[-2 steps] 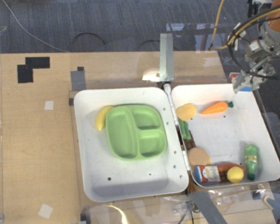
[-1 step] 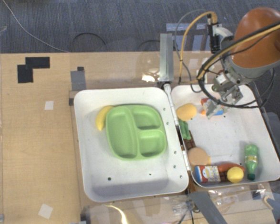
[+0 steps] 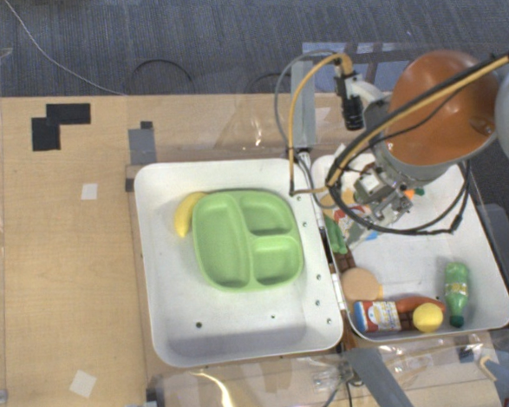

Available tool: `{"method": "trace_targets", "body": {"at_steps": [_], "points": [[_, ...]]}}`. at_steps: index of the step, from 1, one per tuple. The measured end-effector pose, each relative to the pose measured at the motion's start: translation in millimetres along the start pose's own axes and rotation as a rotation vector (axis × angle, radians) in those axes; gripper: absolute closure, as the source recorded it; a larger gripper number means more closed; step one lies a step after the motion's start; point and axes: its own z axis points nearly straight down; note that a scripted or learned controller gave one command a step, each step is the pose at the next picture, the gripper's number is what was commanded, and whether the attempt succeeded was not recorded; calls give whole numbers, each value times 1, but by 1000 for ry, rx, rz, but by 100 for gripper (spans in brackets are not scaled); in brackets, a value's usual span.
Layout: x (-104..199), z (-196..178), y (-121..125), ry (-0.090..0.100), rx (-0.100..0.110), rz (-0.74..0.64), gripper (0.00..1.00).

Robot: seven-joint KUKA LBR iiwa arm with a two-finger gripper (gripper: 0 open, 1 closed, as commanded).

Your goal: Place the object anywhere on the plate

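Orange-banded arm (image 3: 435, 107) hung above right bin (image 3: 484, 260) | claw (image 3: 378, 200) state unclear | green plate (image 3: 244, 240) lay left; banana (image 3: 184, 214) at plate's far-left edge

- I see a green plate (image 3: 244, 240) of smooth, matt plastic.
- The white bins (image 3: 168, 274) look like smooth, slightly glossy plastic.
- The bench (image 3: 60, 281) shows pale wood grain.
- The arm's orange band (image 3: 439, 107) shines, glossy.
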Motion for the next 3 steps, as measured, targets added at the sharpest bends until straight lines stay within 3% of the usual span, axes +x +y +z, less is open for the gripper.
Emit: {"method": "trace_targets", "body": {"at_steps": [1, 2, 3], "points": [[44, 32, 61, 2, -5, -260, 100], [-44, 0, 82, 5, -6, -449, 100], [-46, 0, 82, 2, -3, -452, 0]]}}
